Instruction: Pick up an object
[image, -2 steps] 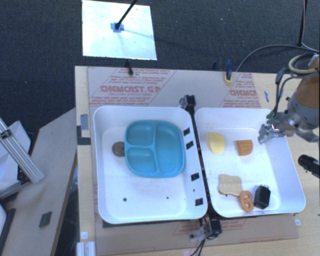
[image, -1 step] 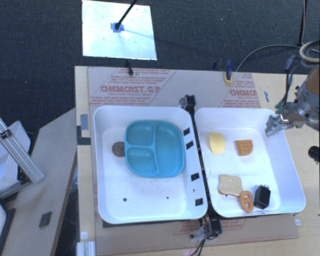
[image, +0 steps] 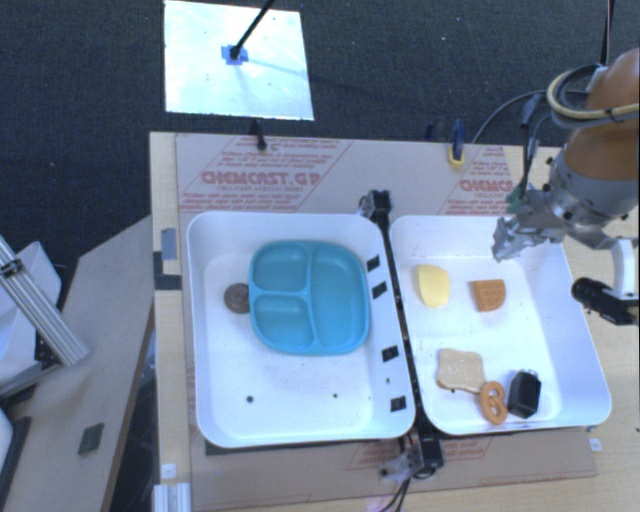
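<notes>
Blue divided plate in white left bin, brownish-grey disc at its 9 o'clock. In white right bin: pale yellow piece, orange square at its 3 o'clock; tan toast, orange pretzel, black block.

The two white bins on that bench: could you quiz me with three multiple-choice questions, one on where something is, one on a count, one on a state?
1. Where does the blue divided plate lie?
A. left bin
B. right bin
C. on the bench

2. How many things lie in the right bin?
A. two
B. five
C. eight

3. Where is the end effector?
A. over the plate
B. at the right bin's far edge
C. outside both bins, on the floor

Answers: 1 A, the plate fills the left bin beside a small round brown piece. 2 B, yellow, orange, toast-like, pretzel-like and black pieces. 3 B, it hangs there above the yellow piece.
</notes>
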